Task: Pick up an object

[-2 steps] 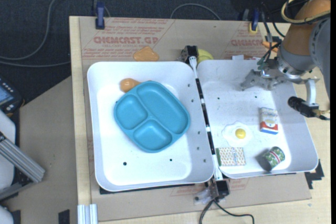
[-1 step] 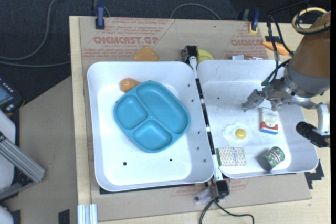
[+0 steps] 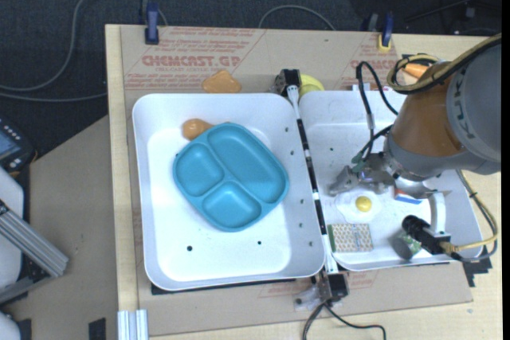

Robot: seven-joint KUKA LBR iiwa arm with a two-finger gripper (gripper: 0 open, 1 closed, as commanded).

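**Two bins, gripper (image 3: 351,177) in the right bin (image 3: 414,111) — toy fried egg (image 3: 362,205) is the nearest pick**

Camera view: the arm (image 3: 434,131) reaches in from the right and its wrist covers much of the right bin. The gripper sits about mid-bin, toward the divider. Spread or pressed together? Cannot tell, because the metal at the tip is small and cluttered. Nothing is visibly pinched in it.

Key relation: the toy fried egg lies just beside the gripper tip, on the side toward the bench's near edge, and whether they touch is unclear. It is a flat white disc with a yellow yolk, roundish, so no long axis constrains the approach. My read is that a short shift toward the near edge and then straight down would reach it. Its low, flat profile looks hard to pinch.

Right bin contents:
- the egg
- a patterned square (image 3: 351,236), flat on the floor, past the egg near the near-left corner and apart from it

Left bin (image 3: 159,235) contents:
- a blue divided plate (image 3: 231,175), set at a skew in the middle
- an orange ball-like item (image 3: 194,127) at the plate's far-left edge, partly hidden by it

Both are well apart from the gripper.

Outside the bins, on the bench (image 3: 127,91) — an orange lump (image 3: 221,81) lies beyond the left bin. A yellow item (image 3: 309,84) sits at the far end of the divider.
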